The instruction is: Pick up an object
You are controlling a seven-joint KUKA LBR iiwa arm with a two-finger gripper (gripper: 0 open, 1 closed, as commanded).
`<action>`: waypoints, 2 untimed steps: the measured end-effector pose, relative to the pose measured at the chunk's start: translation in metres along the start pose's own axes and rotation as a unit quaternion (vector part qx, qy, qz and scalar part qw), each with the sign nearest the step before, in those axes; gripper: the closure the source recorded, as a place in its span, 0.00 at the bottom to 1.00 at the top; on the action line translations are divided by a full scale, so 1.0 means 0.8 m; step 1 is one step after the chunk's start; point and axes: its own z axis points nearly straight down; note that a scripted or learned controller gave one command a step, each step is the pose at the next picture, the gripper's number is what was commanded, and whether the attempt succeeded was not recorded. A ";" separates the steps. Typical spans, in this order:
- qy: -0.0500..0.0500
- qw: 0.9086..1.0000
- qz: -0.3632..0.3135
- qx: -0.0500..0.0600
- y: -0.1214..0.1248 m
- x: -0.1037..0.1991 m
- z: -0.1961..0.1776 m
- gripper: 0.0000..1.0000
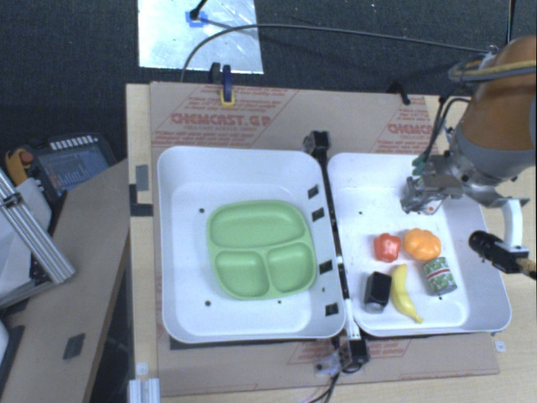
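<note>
Right bin [482, 317]: five loose objects, clustered in its near half.
Near row: one black block [377, 290], one yellow banana [405, 293], one small can [439, 276] with a green label, print too small to read.
Row behind: one red pepper [387, 247], one orange pepper [422, 243], just beside each other.
Left bin [180, 225]: one green tray [258, 248] with three compartments.
Gripper [422, 198]: hangs over the right bin's far half, apart from the objects, nothing seen in it; whether it is spread or closed cannot be told.
Cardboard [268, 112]: red "CHEMCAST GP" printed at two far corners.
Clamp [226, 85]: one, blue and yellow, at the cardboard's far edge.
</note>
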 end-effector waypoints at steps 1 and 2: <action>-0.001 1.000 0.000 -0.001 0.025 0.066 -0.007 1.00; 0.000 1.000 0.000 0.000 0.055 0.137 0.010 1.00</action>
